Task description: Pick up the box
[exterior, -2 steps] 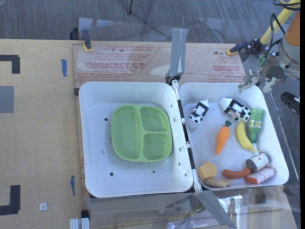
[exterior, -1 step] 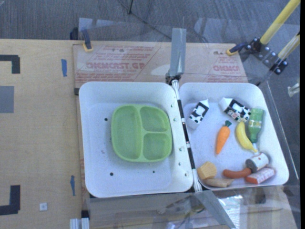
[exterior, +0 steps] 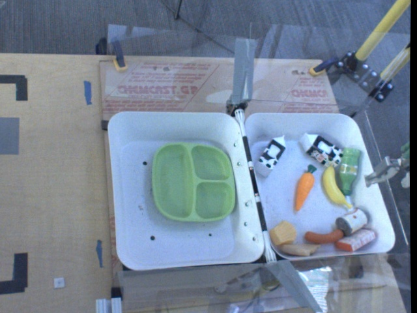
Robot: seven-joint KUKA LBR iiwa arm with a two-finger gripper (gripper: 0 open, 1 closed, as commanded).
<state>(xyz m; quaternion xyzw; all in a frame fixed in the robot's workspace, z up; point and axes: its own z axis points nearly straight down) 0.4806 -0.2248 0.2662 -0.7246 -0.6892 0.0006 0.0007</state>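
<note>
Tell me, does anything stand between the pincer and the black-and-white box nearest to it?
Yes. A green packet lies directly between the pincer, at the right bin's rim, and the box. The banana lies just beside that path.

Green divided plate [exterior: 193, 182] in left bin [exterior: 127, 240]; cow-print box [exterior: 324, 150], carrot [exterior: 303, 188], banana [exterior: 335, 188] in right bin [exterior: 374, 175].

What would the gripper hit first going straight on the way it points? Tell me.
Probably the green bottle, just left of the gripper, which points left at it; its height above the bottle is unclear.
</note>
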